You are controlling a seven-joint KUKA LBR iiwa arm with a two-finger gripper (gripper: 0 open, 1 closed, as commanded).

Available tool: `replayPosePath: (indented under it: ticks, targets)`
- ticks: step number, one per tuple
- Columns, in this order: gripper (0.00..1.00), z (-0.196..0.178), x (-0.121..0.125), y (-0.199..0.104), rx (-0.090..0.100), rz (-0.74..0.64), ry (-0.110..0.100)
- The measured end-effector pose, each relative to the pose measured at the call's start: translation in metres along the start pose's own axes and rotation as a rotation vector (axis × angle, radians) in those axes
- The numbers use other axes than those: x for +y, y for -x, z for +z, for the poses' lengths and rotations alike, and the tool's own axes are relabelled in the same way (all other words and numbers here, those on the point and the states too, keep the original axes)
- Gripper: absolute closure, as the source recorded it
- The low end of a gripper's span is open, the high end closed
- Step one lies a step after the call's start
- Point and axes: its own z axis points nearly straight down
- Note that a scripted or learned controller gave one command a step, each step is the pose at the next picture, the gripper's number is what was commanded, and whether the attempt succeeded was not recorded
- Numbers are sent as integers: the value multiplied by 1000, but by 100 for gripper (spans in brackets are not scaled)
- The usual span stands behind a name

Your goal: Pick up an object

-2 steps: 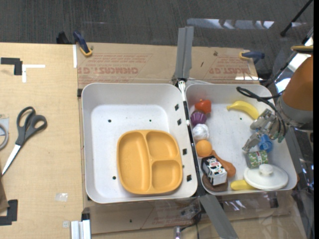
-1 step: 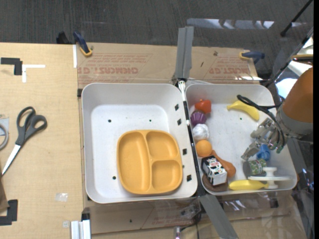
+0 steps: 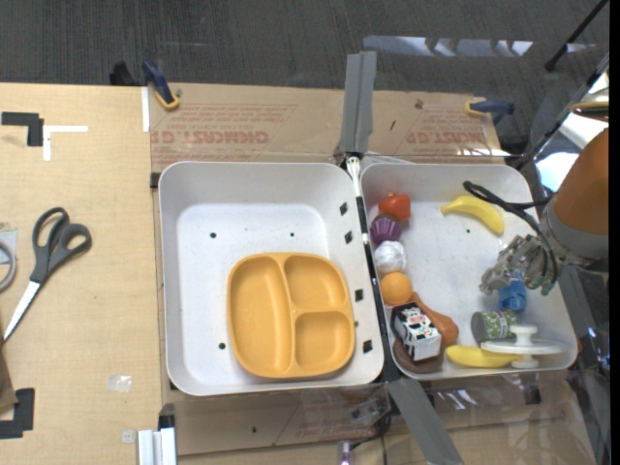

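Note:
The right bin (image 3: 441, 250) holds several small things. Down its left side lie a red pepper (image 3: 394, 206), a purple piece (image 3: 386, 229), a white ball (image 3: 389, 256), an orange (image 3: 395, 288) and a black-and-white cube (image 3: 417, 327) on a brown piece (image 3: 441, 329). One banana (image 3: 477, 212) lies at the upper right and another (image 3: 480, 357) along the front wall, beside a green can (image 3: 495, 325) and a white piece (image 3: 528, 345). My gripper (image 3: 516, 264) hangs low over the bin's right side, just above a small blue object (image 3: 511, 297).
The left bin (image 3: 194, 260) holds a yellow divided plate (image 3: 291, 313). Scissors (image 3: 44, 250) lie on the wooden bench far left. A black cable (image 3: 499, 200) loops over the right bin's far corner. The arm's orange band (image 3: 593, 197) stands over that bin's right rim.

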Motion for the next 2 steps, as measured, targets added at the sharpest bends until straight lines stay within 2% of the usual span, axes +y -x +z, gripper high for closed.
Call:
replayPosePath:
  ticks: [1,2]
  targets:
    - [100,-111,21,-61,12,100,-5]
    - [100,-162,44,-28,12,272,-8]
